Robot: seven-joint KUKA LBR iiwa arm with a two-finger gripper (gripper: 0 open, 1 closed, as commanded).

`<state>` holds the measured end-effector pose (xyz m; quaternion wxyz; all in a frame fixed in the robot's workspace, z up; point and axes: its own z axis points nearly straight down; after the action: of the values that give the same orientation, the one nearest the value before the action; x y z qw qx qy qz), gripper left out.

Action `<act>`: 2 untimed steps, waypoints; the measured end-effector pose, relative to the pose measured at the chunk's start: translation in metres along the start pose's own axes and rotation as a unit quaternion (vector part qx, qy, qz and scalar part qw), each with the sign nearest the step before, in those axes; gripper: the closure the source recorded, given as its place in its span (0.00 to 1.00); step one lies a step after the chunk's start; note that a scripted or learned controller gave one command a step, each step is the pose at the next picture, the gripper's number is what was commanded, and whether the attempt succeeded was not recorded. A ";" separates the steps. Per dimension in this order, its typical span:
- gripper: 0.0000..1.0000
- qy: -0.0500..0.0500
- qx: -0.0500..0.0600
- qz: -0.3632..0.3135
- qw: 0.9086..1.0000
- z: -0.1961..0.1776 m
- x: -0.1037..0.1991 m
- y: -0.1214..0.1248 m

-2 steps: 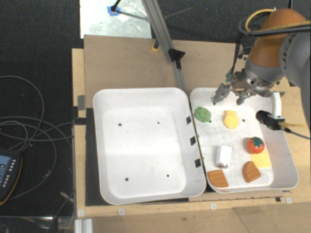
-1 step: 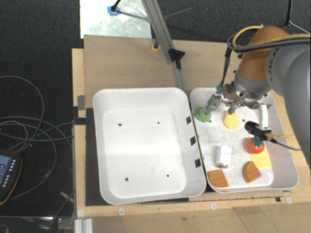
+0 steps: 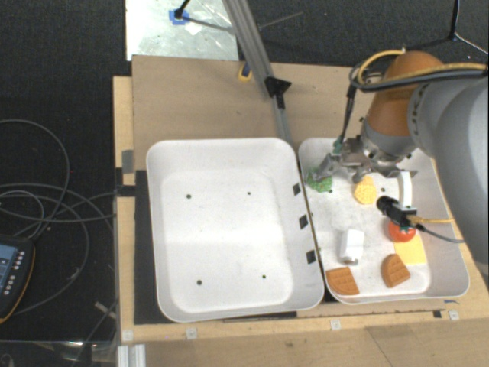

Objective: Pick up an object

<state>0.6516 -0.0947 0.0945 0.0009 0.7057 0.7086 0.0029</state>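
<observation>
We see the gripper (image 3: 330, 168) low at the right bin's (image 3: 451, 281) 11 o'clock corner, by the green object (image 3: 321, 180); claw state: cannot tell. We'd center over the green piece, clear of the wall, before closing.

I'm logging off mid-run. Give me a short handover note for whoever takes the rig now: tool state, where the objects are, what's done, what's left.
Tool: low in the far left corner of the right bin, at the green object. The view does not settle whether it has a grip on it.

Objects, all in the right bin: yellow round piece mid-bin, white block, two brown waffle-like pieces along the near edge, red object resting by a yellow slice.

Left bin: nothing placed.

Done: arm is down at the green object.
Left: confirm a grasp, then lift clear.
</observation>
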 end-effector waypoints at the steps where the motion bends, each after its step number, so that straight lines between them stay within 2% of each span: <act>1: 1.00 -0.001 -0.005 -0.001 1.000 -0.014 -0.001 0.003; 2: 1.00 -0.002 0.000 0.000 1.000 -0.060 0.000 -0.001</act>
<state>0.6501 -0.0948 0.1549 0.0023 0.7059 0.7083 0.0020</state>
